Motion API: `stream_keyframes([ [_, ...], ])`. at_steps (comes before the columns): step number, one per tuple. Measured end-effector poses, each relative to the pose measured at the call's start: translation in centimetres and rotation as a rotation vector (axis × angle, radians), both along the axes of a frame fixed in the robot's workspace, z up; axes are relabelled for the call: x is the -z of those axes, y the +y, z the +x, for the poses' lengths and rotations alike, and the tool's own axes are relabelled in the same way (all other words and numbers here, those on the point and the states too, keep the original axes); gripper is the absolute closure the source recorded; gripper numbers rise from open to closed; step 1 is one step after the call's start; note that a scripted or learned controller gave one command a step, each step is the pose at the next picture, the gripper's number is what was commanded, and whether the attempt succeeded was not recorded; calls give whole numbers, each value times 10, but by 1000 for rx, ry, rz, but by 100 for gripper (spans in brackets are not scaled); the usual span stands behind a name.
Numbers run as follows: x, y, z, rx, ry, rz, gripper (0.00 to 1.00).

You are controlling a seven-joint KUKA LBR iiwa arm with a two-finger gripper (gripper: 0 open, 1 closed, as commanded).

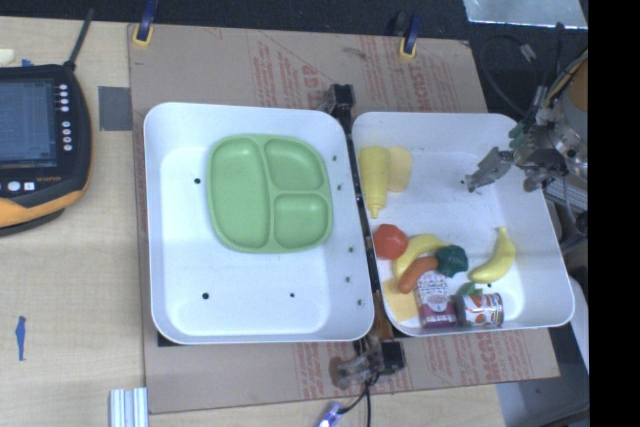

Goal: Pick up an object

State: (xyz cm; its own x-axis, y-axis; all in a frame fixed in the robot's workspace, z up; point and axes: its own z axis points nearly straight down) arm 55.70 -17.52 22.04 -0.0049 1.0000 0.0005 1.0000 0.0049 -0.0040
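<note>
My gripper (503, 177) hangs over the upper right part of the right bin (440, 140), its fingers spread open and nothing between them. Toy foods lie below and left of it. A yellow bottle (373, 177) lies by the bin's left wall, beside a pale yellow piece (400, 167). Lower down are a red tomato (390, 240), an orange carrot (416, 274), a green piece (452, 259) and a banana (497, 257). Two small cans (433, 301) (482, 308) rest at the front edge. The gripper touches none of them.
The left bin (180, 265) holds a green divided plate (270, 192). A tablet-style pendant (35, 145) lies on the bench at the far left. Clamps (407, 35) hold the cardboard under the bins.
</note>
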Motion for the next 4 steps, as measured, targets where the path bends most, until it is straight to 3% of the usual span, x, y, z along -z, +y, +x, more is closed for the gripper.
stream_keyframes([
  [1,18,65,-19,-3,1,-1,0],
  [2,99,-15,98,3,2,1,0],
  [3,41,10,-10,1,-1,-1,0],
  [4,68,60,-48,-2,1,0,0],
])
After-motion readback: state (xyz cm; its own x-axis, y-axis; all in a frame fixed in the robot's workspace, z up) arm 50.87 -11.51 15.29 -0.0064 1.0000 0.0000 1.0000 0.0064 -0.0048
